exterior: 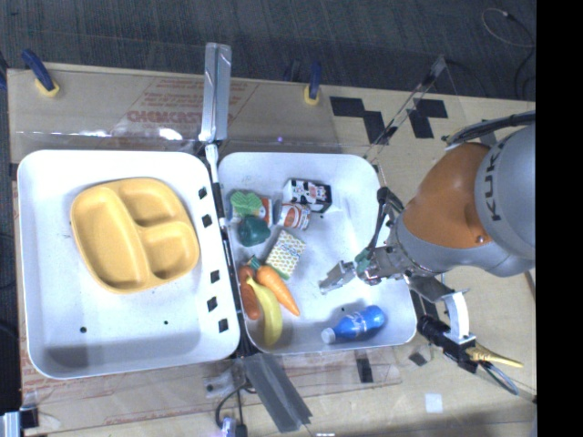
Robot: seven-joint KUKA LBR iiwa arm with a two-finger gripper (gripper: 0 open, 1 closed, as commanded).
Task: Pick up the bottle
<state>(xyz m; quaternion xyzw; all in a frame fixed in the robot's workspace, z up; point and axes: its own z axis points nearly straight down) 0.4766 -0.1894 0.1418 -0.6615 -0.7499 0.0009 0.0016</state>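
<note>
Approach step: fingers (pixel 335 279), spread cannot tell, hover just above-left of the blue bottle (pixel 357 325); next, drop over it.

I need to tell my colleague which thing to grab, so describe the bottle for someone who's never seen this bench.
Look in the right bin, along its near edge. The bottle lies on its side there, blue with a white cap, right of the banana.

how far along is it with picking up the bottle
Early stage. Done: the arm has reached into the right bin. In hand: nothing visibly; the gripper hovers above the bin floor, apart from the blue bottle, which lies on its side near the front wall. Left: descending onto it, grasping, lifting.
</note>
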